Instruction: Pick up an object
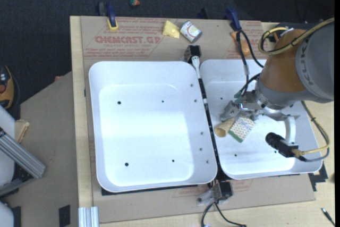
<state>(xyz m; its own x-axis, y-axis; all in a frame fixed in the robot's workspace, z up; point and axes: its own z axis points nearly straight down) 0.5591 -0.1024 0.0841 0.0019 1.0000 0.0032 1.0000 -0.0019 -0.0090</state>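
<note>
In the right bin (255,167) lie a tan wedge-shaped piece (222,127) and a pale speckled flat piece (242,128), touching each other near the bin's left wall. My gripper (237,108) hangs just above them, over their upper edge. The grey arm with its orange band (281,74) reaches in from the right and hides the bin's upper right part.
The left bin (106,77) sits beside the right one, with a black divider strip (204,101) between them. On the bench behind the bins lie a yellow scrap (171,29) and a small white box (190,31). Blue clamps (111,14) hold the bench's far edge.
</note>
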